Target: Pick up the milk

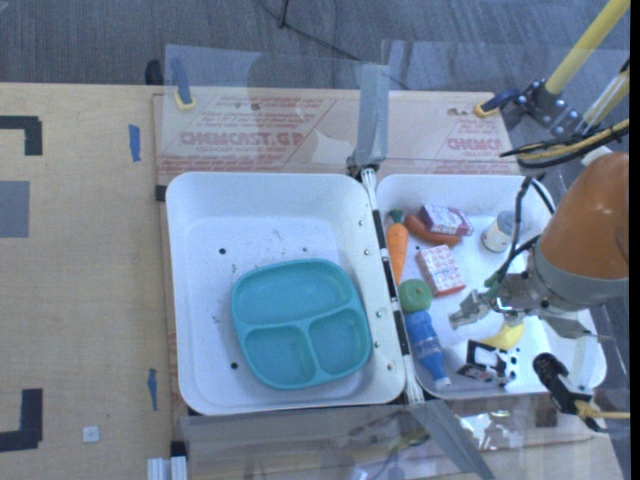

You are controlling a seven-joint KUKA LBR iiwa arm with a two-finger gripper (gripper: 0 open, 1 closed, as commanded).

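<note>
A: Tool status?

B: My tool (487, 303) hangs over the right bin (572, 368). Can't tell from this angle if it's clenched or released; nothing visibly in it.

A: Milk?

B: Milk carton (441, 269) lies in the right bin, mid-left, beside the carrot (397, 249), apart from my tool.

A: Surroundings?

B: Left bin (200, 208) holds a teal divided plate (301, 321). Both bins sit on a wooden table (80, 268); grey floor (120, 8) beyond.

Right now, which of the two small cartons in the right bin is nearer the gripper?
The red-and-white patterned carton, lying mid-bin just left of the gripper. The other, a purple-and-white carton, sits farther back beside the hot dog.
</note>
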